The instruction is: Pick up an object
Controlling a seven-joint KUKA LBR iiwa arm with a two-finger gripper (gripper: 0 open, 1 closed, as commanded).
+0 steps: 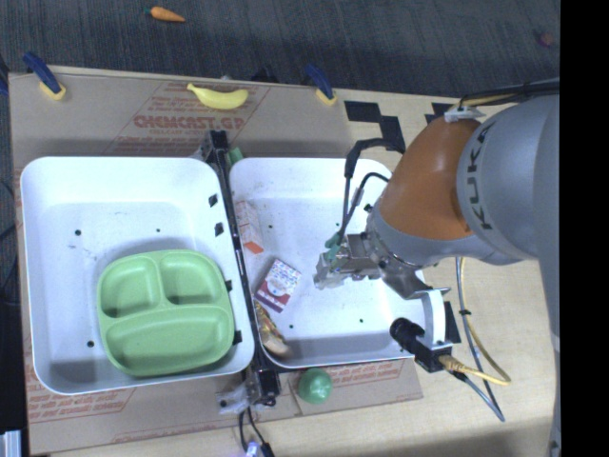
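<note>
While the gripper [335, 268] hangs over the right bin [314, 174], finger state unreadable | small carton [277, 285] at its 9 o'clock, apart | green tray [166, 310] in left bin [57, 198]

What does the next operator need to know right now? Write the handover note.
End effector: low inside the right bin, over bare floor; nothing seen between its fingers.
Things: small red-and-white packet just to the end effector's left in the right bin; a tan item by that bin's lower-left corner. Green divided tray lies in the left bin. Green ball and yellow banana sit on the cardboard outside the bins.
Done: arm is down in the bin.
Left: grasp and lift; the packet looks nearest.
</note>
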